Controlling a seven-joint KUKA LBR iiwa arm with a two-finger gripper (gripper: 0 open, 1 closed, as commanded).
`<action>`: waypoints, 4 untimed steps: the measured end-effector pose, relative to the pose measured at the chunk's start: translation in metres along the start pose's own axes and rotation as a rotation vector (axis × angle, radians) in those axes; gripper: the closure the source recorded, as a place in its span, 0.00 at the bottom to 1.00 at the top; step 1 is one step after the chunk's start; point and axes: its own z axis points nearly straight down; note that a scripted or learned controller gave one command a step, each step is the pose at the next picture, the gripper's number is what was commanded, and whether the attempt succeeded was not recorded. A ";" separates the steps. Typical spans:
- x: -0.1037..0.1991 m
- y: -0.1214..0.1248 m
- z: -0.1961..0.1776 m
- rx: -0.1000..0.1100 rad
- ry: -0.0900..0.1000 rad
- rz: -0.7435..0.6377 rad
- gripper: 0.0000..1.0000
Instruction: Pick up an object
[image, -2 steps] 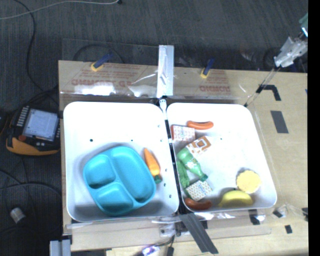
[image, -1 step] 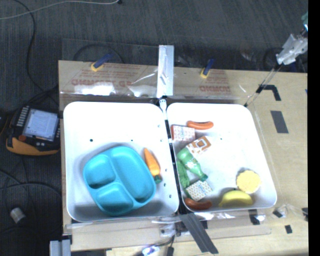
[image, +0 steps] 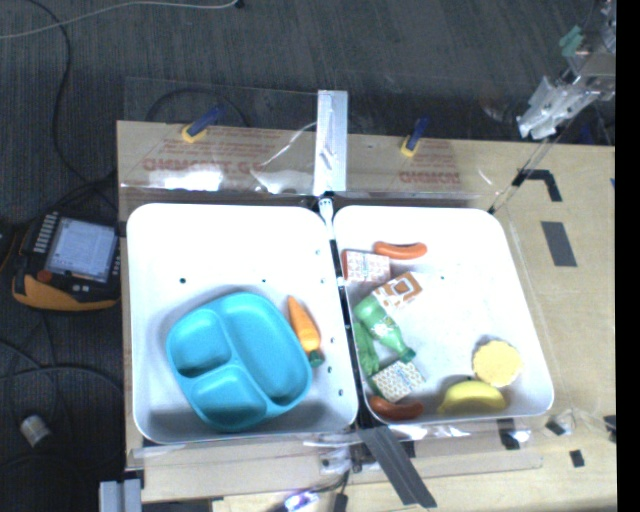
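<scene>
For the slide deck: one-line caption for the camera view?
Left white bin holds a blue divided plastic tray and toy carrot; right white bin holds mixed toy food; pincer raised at upper right.

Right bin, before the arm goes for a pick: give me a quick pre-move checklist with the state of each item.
1. Claw away from the bins, at the view's upper right: ok.
2. Claw carrying nothing: cannot tell.
3. Pickable things in the right bin: ok; banana and hot dog lie in it.
4. Banana free of neighbours: not ok, the yellow round piece touches it.
5. Hot dog top unobstructed: ok.
6. Green bottle isolated: not ok, small boxes crowd it.
</scene>
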 end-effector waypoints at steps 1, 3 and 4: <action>-0.043 -0.002 0.000 0.000 -0.002 0.339 1.00; -0.030 -0.001 0.000 0.000 -0.002 0.014 1.00; -0.043 -0.002 -0.001 -0.001 -0.004 -0.048 1.00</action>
